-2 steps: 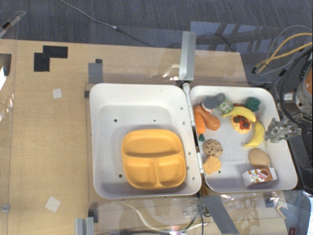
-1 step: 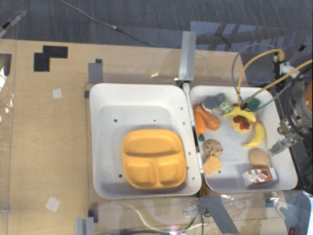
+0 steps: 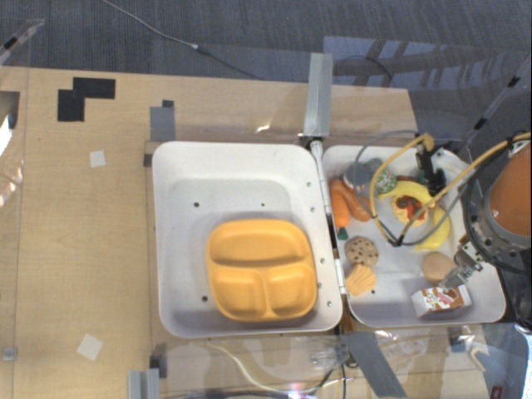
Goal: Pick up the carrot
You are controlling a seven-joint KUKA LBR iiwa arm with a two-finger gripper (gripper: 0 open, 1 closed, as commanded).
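Note:
The orange carrot (image 3: 341, 204) lies in the right bin (image 3: 490, 310), close against its left wall and pointing toward the front. My gripper (image 3: 363, 175) hangs just behind and to the right of the carrot's far end, seen as a grey shape under looping yellow and black cables. The arm, with its orange band (image 3: 511, 194), reaches in from the right edge. Nothing visibly sits in the gripper.
The right bin also holds a yellow banana (image 3: 434, 227), a round cookie (image 3: 362, 250), a yellow ridged piece (image 3: 360, 281), a tan bread roll (image 3: 436, 266) and a small carton (image 3: 440, 300). A yellow divided plate (image 3: 262, 268) sits in the left bin (image 3: 179, 223).

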